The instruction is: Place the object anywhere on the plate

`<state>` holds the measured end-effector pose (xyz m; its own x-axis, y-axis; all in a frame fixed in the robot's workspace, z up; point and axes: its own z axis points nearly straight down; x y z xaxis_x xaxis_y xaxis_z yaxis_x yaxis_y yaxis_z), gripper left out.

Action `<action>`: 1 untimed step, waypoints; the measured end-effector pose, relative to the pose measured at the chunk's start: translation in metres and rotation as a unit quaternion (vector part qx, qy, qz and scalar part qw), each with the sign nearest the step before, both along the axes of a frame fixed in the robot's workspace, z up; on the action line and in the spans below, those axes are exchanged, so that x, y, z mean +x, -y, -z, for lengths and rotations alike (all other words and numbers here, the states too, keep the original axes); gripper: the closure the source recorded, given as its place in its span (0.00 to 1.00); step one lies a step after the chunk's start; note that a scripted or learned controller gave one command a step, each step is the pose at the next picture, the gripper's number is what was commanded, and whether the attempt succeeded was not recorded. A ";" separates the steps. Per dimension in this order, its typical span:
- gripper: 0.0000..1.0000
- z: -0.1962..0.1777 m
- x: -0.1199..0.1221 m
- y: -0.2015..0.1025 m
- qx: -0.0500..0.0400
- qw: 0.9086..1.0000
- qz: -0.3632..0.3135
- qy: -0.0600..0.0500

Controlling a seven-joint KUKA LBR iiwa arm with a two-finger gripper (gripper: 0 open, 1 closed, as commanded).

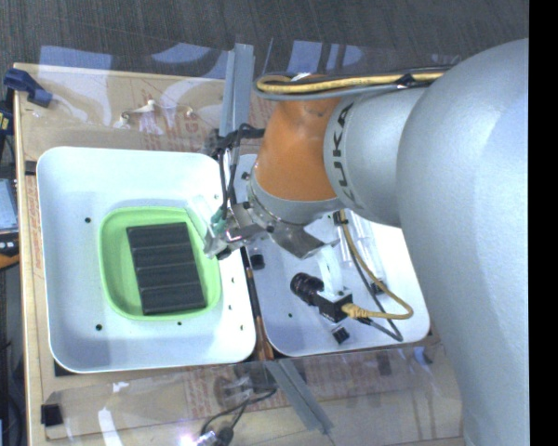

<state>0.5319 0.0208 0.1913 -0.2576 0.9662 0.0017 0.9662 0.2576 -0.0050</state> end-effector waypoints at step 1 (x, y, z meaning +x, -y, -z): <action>0.00 0.000 0.000 0.000 0.000 1.000 0.000 0.000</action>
